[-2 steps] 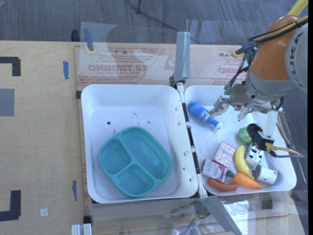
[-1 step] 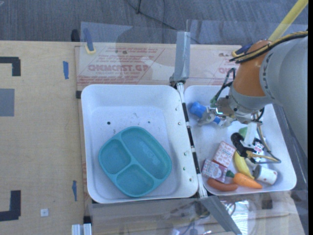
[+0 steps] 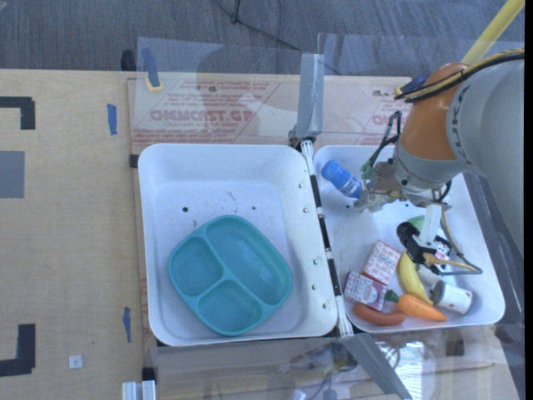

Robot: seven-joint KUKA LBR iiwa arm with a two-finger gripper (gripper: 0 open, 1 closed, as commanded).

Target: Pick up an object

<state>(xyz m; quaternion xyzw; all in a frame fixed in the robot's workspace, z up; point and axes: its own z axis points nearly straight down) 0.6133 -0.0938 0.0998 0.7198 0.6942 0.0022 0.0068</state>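
**Reaching into the right bin: claw over the blue bottle**

Hovering low in the right bin (image 3: pixel 491 307), the claw (image 3: pixel 372 195) sits just beside a small blue bottle (image 3: pixel 341 177) lying near the divider. Whether the claw is open or closed, I cannot tell. Bottle looks light, rigid, smooth, likely to roll; best taken across its body.

A teal divided plate (image 3: pixel 231 275) lies in the left bin (image 3: pixel 158 173). The arm (image 3: pixel 454 123) reaches over the right bin (image 3: pixel 483 223), its gripper (image 3: pixel 375 192) low beside a blue bottle (image 3: pixel 341 178), possibly touching it. A banana (image 3: pixel 410 277), carrot (image 3: pixel 420 308) and small carton (image 3: pixel 381 263) crowd the near corner.
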